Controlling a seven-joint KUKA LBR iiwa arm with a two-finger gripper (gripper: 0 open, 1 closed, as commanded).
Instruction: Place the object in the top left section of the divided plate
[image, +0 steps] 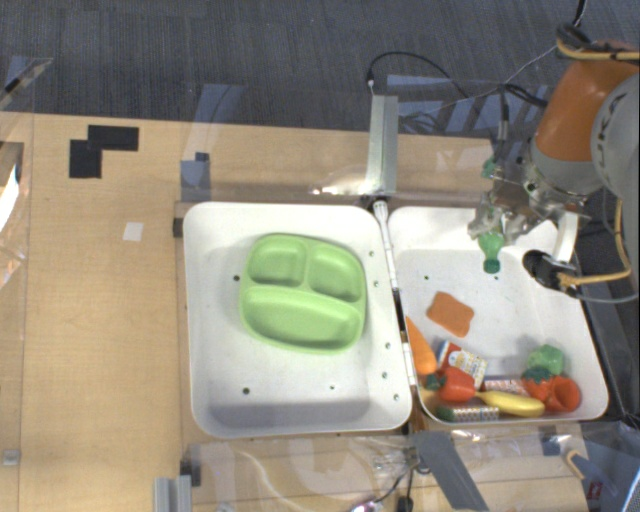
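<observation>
Camera view, starting at the near edge: a heap of toy food sits in the right bin's (590, 400) near corner — a yellow banana (511, 403), a red piece, an orange carrot (421, 346) lying along the divider, a green-topped piece to the right. A little farther back lies a flat orange slab (450, 313), alone on the white floor. Level with it in the left bin (205, 300) rests the green divided plate (301, 292), one long section nearest and two smaller ones behind; its top left section (277, 260) is bare. Farthest back, above the right bin's rear, hangs the gripper (492, 240) — its fingers pinch a small green object (490, 251) that dangles with its long axis roughly vertical, bulbous at the lower tip. The target section lies well to the left of the fingers, across the divider, and slightly nearer the camera, so the carry looks mostly sideways.
</observation>
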